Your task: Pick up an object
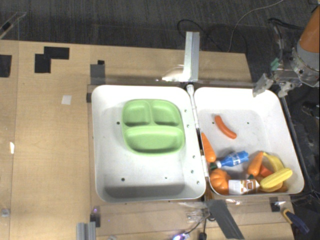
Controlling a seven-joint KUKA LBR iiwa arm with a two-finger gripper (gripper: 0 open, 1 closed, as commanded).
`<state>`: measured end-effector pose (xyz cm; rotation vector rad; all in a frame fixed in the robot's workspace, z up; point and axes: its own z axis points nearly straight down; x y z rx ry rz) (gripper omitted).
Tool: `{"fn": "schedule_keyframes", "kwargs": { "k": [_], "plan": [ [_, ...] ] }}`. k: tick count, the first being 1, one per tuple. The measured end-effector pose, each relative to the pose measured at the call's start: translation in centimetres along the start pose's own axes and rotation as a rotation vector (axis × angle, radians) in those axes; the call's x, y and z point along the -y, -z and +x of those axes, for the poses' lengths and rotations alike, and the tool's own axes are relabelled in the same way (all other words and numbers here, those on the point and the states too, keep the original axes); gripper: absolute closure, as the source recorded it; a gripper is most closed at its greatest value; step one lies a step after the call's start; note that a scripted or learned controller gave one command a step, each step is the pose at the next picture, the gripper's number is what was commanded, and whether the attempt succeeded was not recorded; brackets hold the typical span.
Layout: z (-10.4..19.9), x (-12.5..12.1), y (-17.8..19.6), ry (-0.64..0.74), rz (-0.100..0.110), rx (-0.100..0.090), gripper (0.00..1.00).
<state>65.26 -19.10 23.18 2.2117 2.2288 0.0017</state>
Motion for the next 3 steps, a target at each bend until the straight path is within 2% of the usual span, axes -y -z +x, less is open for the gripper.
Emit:
{"fn": "schedule_keyframes", "kwargs": {
  "k": [1, 2, 3],
  "plan": [
    [0.5, -1.8, -9.7, 0.102, 0.001, 0.000, 0.00],
    [7.7, 2.2, -14.3, 0.239, -0.008, 0.000, 0.00],
    [9.0, 4.3, -14.2, 0.123, -0.005, 0.000, 0.00]
  ]
}}
